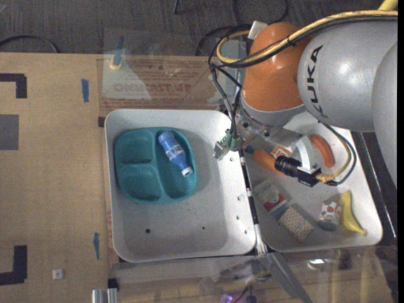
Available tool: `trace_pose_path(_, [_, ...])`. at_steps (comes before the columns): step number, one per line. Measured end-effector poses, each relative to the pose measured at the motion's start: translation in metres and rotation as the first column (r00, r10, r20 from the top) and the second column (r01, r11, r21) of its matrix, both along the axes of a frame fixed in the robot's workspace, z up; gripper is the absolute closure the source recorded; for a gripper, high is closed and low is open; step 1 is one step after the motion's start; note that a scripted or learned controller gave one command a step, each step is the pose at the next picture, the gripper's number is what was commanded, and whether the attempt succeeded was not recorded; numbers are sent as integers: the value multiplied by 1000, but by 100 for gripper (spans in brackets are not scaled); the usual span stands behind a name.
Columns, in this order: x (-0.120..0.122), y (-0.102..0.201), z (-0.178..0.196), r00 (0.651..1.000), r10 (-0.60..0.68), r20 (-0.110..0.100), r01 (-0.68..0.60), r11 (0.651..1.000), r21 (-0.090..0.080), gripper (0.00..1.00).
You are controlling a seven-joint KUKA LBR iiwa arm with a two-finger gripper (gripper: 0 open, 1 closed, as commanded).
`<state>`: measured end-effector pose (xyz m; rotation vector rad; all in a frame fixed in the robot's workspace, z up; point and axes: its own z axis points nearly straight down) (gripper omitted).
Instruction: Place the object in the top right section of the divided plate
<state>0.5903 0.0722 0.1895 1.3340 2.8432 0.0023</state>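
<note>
I am seeing the blue bottle (175,153) lying on its side in the long right-hand section of the teal divided plate (136,169), which is sitting in the upper left part of the left white bin (189,232). The bottle's long axis is running from upper left to lower right across that section, with its pale cap end pointing down and to the right, toward the plate's rim. The arm (328,74) is reaching in from the right and hanging over the seam between the two bins, its orange band covering the wrist, so I cannot tell how the gripper is standing. In the right white bin (369,232) I am making out a yellow banana (351,214), a small patterned cup (329,213), a tan cracker-like square (295,223) and a small red-and-white box (273,197), all lying near one another.
</note>
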Motion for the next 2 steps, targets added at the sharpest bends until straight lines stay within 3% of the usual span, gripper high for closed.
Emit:
trace_pose_path(1, [-52, -33, -5, 1000, -2, -1, 2, 1000, 0, 100])
trace_pose_path(2, [-86, -35, -5, 997, 77, -2, -77, 997, 0, 100])
